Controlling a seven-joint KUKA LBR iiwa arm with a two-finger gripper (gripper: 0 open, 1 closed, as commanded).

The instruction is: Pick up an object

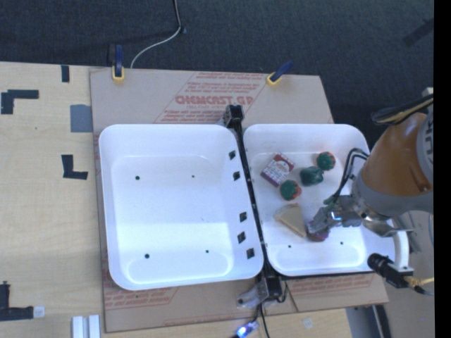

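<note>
Right-hand shallow white plastic bin [352, 259]: holds all items listed. Grey arm with orange band [402, 164]: reaches in from the right; its two-finger gripper [320, 225] sits low over the bin floor, whether parted or closed cannot be told at this size. Item 1, pale tan wedge-shaped block [289, 219]: lies just beside the fingers, toward the bin divider; judged light and stiff, possibly foam or wood, flat faces offering a fair purchase across its narrow width. Item 2, small red and white printed packet [277, 170]: beyond the wedge, well apart from the fingers; judged light, thin, slightly crushable, best taken across its short sides. Items 3–5, three small green rounded lumps [311, 176]: between packet and arm; judged light, prone to roll or slip. Item 6, small dark object [317, 235]: at the fingertips, nature unclear, contact not confirmed.
</note>
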